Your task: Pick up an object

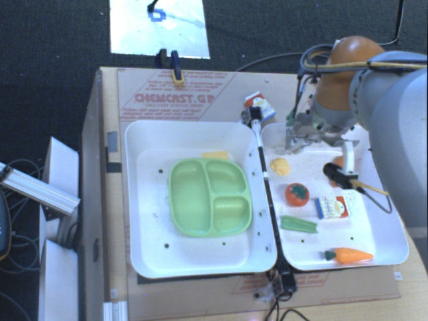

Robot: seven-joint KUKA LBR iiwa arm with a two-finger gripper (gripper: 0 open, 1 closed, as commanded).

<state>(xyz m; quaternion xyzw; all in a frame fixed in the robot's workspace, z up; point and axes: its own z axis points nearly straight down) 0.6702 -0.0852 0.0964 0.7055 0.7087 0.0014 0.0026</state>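
Arm: grey with orange band, reaching in over the far right corner of the right bin.
Gripper: low over the far left corner of the right bin, just beyond the yellow piece; hard to judge how far open, blurred here; nothing seen held between.
Carrot: lying flat by the near edge of the right bin, toward its near right corner; long axis along that edge, thin tip to the right, green end to the left.
Green stick: near the left wall of the right bin, long axis almost along the near edge, slightly tilted.
Tomato: middle of the right bin, between yellow piece and green stick.
Small carton: just right of the tomato.
Green plate: with compartments, in the middle of the left bin.
Second carton: on the bench, outside the bins, behind their shared wall.
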